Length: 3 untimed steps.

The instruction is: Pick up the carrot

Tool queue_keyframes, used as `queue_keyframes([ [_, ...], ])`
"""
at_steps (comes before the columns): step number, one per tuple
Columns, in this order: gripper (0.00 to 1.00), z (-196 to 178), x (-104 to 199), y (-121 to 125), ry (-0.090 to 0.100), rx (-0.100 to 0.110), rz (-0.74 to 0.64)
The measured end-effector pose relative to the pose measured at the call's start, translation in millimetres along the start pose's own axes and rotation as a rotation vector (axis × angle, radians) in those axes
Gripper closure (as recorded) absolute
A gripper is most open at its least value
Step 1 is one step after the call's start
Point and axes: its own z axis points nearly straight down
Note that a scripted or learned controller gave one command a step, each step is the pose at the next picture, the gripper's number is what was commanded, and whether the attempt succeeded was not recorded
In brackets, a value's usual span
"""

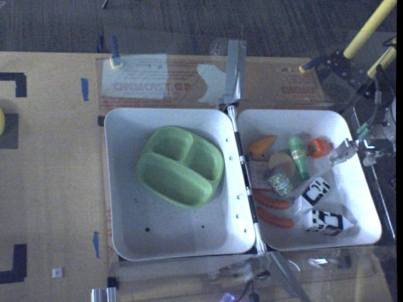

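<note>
Camera view: two white bins sit side by side on the table [50, 187]. The left bin [126, 225] holds one thing, a green divided plate [181, 166], lying slightly skewed toward the bin's far half.

The right bin [365, 225] holds a cluster of small things. One carrot [261, 145] lies at the bin's far left, close to the divider between the bins; its long axis runs slantwise, from near-left to far-right, with the brighter orange end toward the far right. Which end is the tip cannot be told. Just right of it stands one green bottle [298, 156], and beside that one tan round piece [281, 162]. One small jar [279, 182] lies just nearer. Two red sausage-like pieces [272, 201] lie nearer still, roughly parallel, along the left side. One red tomato-like piece [319, 147] sits at the far right. Two black-and-white patterned blocks [317, 190] lie toward the near right.

The claw [343, 151] hangs over the bin's right edge, well apart from the carrot; whether it is released or clenched cannot be told.
</note>
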Motion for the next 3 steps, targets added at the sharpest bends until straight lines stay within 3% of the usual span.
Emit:
queue_keyframes([
  [1, 0.0, 119.4, 6.8, 40.2, -0.002, -0.004, -0.212],
  [3, 0.0, 119.8, 6.8, 40.0, -0.002, -0.003, -0.212],
])
